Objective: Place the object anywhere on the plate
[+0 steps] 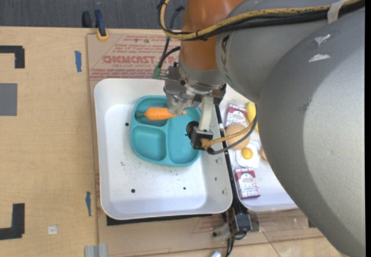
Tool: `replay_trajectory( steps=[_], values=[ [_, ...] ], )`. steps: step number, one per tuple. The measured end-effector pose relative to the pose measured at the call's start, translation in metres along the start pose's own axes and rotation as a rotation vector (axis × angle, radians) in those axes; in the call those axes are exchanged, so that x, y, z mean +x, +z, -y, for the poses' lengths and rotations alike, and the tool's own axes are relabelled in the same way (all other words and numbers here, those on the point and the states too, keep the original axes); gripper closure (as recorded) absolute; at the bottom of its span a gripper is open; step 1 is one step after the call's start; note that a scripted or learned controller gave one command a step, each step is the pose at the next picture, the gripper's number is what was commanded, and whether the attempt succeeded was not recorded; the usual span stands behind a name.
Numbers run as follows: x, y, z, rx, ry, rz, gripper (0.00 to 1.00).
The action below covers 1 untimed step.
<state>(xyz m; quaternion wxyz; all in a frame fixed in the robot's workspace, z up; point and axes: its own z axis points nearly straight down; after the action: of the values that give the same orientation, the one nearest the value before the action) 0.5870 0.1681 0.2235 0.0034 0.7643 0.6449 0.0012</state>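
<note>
A teal divided plate (156,144) lies in the left white bin (116,151). An orange carrot (155,113) lies across the plate's upper left compartment, its right end reaching under the gripper (177,109). The gripper hangs over the plate's upper edge, right at the carrot's right end, and the wrist above hides the fingertips. I cannot tell whether the carrot is between them or resting on the plate.
The right bin (266,201) holds a small red and white carton (246,183), another carton (235,115), a yellow piece (250,111) and an egg-like item (248,154). The big grey arm covers most of the right side. Bare bin floor lies below the plate.
</note>
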Motion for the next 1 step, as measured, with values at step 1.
replay_trajectory(
  steps=[1],
  values=[
    [0.0003, 0.0006, 0.0004, 0.002, 0.0, 0.001, 0.0]
  ],
)
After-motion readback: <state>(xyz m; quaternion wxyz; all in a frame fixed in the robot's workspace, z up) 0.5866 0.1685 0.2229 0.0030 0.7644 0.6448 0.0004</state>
